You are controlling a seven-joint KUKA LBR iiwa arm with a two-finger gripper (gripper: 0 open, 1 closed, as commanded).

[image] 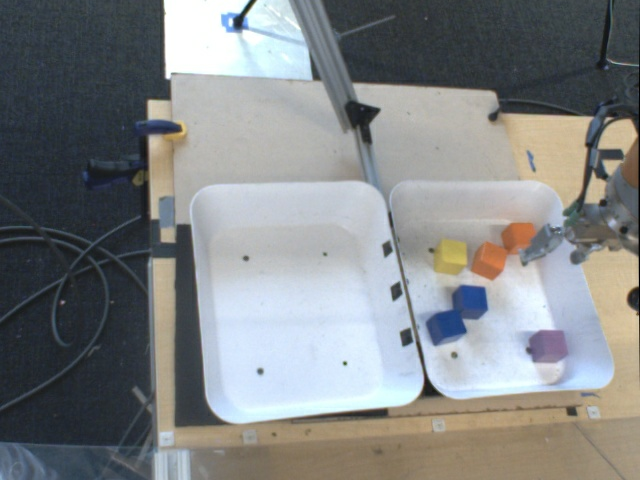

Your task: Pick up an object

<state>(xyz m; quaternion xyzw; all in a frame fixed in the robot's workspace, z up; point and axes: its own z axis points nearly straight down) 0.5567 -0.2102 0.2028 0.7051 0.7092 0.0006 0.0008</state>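
The right bin (575,298) holds several small blocks. A yellow block (450,257) lies beside an orange block (489,260), and a second orange block (518,235) sits just behind them. Two blue blocks (470,301) (446,326) lie nearer the bin's middle, and a purple block (547,345) rests at the front right corner. My gripper (560,249) hangs over the bin's right side, just right of the rear orange block. Its fingers stand apart with nothing between them.
The left bin (290,298) stands against the right bin's left wall. A slanted metal pole (330,58) crosses the back of the bench. Clamps (160,128) sit at the bench's left edge, and cables lie on the floor at left.
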